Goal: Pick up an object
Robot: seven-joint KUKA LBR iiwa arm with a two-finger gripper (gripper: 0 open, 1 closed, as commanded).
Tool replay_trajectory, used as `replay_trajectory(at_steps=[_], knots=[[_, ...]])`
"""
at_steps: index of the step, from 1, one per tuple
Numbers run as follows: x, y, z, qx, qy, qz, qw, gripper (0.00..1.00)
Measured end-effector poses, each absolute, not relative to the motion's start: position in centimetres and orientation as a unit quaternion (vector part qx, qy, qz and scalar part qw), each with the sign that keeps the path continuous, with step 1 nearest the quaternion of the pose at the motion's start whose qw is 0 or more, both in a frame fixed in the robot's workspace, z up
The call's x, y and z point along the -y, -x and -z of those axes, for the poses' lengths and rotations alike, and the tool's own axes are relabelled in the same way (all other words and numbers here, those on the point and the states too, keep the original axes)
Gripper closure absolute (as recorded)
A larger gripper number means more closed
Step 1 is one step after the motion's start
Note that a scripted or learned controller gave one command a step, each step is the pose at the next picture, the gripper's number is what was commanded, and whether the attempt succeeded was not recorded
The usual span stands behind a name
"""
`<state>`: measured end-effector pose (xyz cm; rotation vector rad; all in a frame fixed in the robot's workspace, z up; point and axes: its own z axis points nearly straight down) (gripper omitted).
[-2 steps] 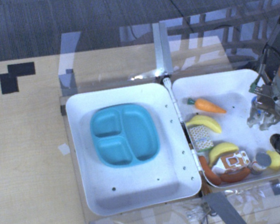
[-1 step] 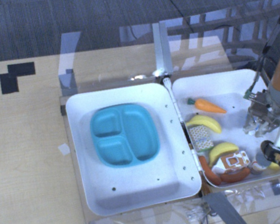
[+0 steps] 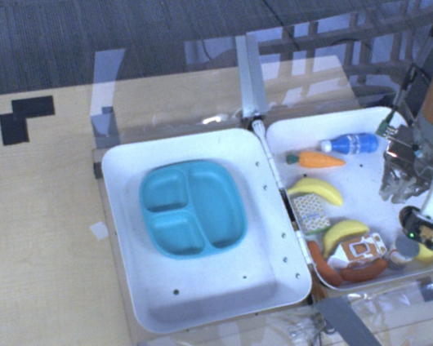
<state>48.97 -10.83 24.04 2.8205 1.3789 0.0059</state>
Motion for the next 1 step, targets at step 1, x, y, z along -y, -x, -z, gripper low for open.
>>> replay_trajectory(at_steps=[1], knots=[[10.76,-49.11,-25.06,-0.443,-0.896,-0.0023,0.002,1.0]])
